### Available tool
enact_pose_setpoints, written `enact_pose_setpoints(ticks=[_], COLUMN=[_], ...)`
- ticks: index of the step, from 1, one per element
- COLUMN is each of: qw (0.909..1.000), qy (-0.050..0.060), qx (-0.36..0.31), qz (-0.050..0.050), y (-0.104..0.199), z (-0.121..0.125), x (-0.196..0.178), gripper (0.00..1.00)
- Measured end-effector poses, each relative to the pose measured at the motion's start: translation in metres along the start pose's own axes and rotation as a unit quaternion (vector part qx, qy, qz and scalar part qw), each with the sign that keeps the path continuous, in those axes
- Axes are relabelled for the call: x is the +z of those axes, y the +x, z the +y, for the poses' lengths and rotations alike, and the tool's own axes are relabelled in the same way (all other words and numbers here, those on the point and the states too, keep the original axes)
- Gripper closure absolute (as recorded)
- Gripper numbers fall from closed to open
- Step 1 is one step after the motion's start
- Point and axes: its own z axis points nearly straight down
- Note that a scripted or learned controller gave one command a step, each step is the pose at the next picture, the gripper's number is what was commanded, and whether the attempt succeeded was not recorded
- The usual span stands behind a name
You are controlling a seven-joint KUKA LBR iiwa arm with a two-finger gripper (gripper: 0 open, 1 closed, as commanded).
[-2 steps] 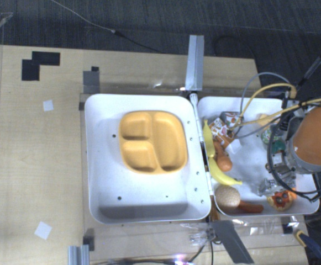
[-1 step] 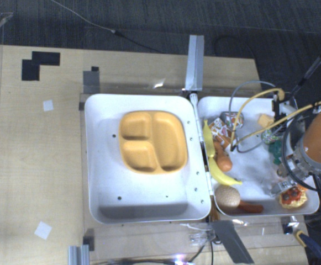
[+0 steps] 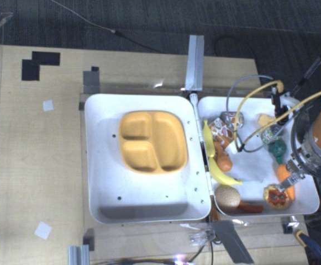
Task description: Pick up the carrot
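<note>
Carrot: the short orange tapered carrot point(image 3: 283, 173) lies in the right shallow white plastic bin point(image 3: 312, 207), at about 4 o'clock from that bin's middle, close against the arm's wrist.
Gripper: the two-finger gripper point(image 3: 290, 180) sits low over the right bin's 4 o'clock corner, just beside the carrot and touching or nearly touching it; I cannot tell how it is set, nor whether it grips anything (cables and the wrist hide that).
Neighbours: a small round pizza-like toy with red and yellow topping point(image 3: 277, 197) lies at 6 o'clock from the carrot; a teal green plastic piece point(image 3: 277, 148) at 12 o'clock; a yellow curved banana point(image 3: 217, 162) well apart at 9 o'clock.
Left bin: the left shallow white bin point(image 3: 102, 164) bears a yellow three-compartment plastic tray point(image 3: 152, 141).
Done: the arm appears to be at the carrot.
Left: by my judgement, a sure grasp and the lift; the carrot looks to be resting on the bin floor.
</note>
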Motion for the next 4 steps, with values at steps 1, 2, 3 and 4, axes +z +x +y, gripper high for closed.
enact_pose_setpoints(ticks=[1,2,3,4], qw=[0.9953,0.9925,0.9763,0.9635], qy=[0.0,0.001,-0.003,-0.002], qx=[-0.096,-0.122,-0.216,-0.268], qz=[-0.001,0.001,-0.006,-0.003], y=[-0.038,-0.056,-0.033,-0.008], z=[-0.02,-0.041,-0.059,-0.034], x=[-0.046,-0.128,0.007,0.025], gripper=[1.0,1.0,1.0,1.0])
